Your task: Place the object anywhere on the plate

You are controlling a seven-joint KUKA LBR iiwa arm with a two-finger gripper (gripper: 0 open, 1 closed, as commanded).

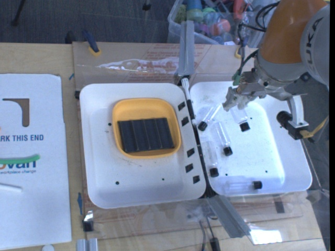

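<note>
Progress, near to far:

- Right white shallow bin [299, 183]: a clear plastic tube with a black cap [245, 183] lies flat at about 6 o'clock. More clear black-capped tubes [222, 137] are scattered from the centre toward 9 and 10 o'clock, all lying on the bin floor, none lifted.
- Left white shallow bin [104, 192]: the yellow rounded-square plate [123, 112] sits near its centre. A dark ribbed rectangular slab [146, 135] lies flat on the plate and covers most of its floor.
- Judgement: if the slab is the task's object, the placing looks done. If the object is one of the tubes, nothing has reached the plate, and pick, carry across the divider and release are all left. The picture does not settle which.

Arm pose:

- The two-finger gripper [236, 98] hangs over the right bin at about 11 o'clock, just above the tubes and well apart from the plate. It sits at about 3 o'clock from the plate.
- Whether it is released, clenched or grasping something: cannot tell, since the tip is blurred against the white floor.
- The grey arm with the orange band [290, 22] comes down steeply from 1 o'clock of the view.

Far side: a clear crate of coloured toys [214, 9] stands behind the bench.
</note>
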